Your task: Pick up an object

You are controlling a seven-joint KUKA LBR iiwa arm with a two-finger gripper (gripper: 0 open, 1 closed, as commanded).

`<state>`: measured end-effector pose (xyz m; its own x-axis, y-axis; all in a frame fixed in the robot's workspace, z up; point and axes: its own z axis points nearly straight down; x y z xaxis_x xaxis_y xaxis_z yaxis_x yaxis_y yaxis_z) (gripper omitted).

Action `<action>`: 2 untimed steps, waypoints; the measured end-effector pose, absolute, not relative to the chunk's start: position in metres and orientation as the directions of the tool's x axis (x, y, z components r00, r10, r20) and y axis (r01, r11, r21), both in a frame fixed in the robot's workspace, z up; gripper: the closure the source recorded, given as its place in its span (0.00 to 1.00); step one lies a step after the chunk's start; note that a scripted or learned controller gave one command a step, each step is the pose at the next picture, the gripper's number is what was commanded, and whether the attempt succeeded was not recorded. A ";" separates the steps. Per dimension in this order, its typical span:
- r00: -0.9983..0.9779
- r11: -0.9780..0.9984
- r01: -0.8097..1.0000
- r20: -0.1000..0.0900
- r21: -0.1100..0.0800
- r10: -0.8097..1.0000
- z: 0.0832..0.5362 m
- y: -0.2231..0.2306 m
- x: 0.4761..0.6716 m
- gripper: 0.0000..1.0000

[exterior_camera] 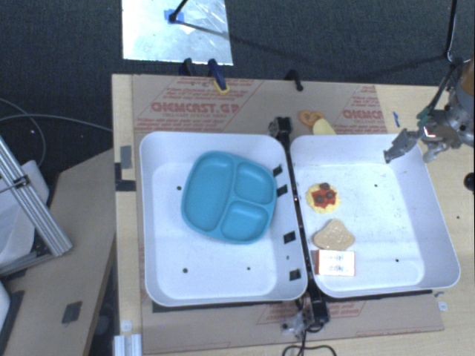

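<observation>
While the arm reaches in from the right, its gripper (407, 145) hangs over the far right corner of the right bin (386, 199), and from where I stand I cannot tell how it is set; nothing shows in its grasp. Well apart from it, along the left side of that bin, lie three small things in a row: a round yellow piece with red and dark toppings (323, 196), just below it a pale tan lumpy piece (332, 235), and nearest the front a flat white card with red print (336, 262), close beside the tan one. Across the divider, the left bin (159, 273) holds a blue compartment plate (229, 196), lying flat. Beyond the bins, on the table (245, 102), a yellow and orange toy (318, 122) rests just behind the right bin's far rim.
</observation>
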<state>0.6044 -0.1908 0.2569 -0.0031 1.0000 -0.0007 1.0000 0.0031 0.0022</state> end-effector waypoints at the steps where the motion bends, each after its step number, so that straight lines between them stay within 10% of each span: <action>1: 0.000 0.000 1.000 0.001 -0.002 1.000 0.160 -0.206 0.578 0.00; 2: 0.000 0.000 1.000 -0.004 0.012 1.000 0.085 -0.207 0.521 0.00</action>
